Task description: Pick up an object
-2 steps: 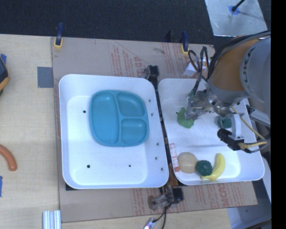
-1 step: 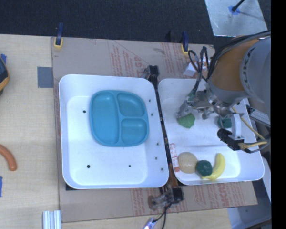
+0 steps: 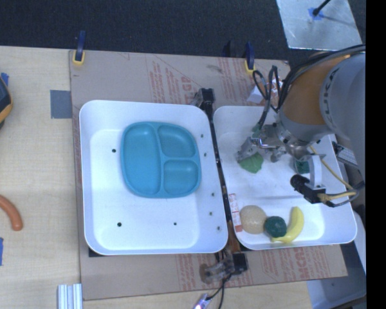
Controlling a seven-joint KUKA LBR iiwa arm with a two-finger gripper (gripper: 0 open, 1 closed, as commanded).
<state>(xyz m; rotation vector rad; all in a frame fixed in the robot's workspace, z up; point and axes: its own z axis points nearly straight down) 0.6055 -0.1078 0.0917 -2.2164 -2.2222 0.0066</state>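
Right of centre in the frame, the tool hangs over the right bin, its prongs apart, with the green object lying just below-left of them, not yet clamped.

Desk: pale wood-grain laminate, matt. Brown cardboard sheet under bins, printed, rough-ish. Left bin & right bin: white plastic, smooth, slight sheen. Blue tray, center of left bin: moulded plastic, satin. Banana at 5 o'clock of right bin: glossy plastic look. Gripper: bare metal, shiny. Arm shell at 3 o'clock: grey, smooth, matt.
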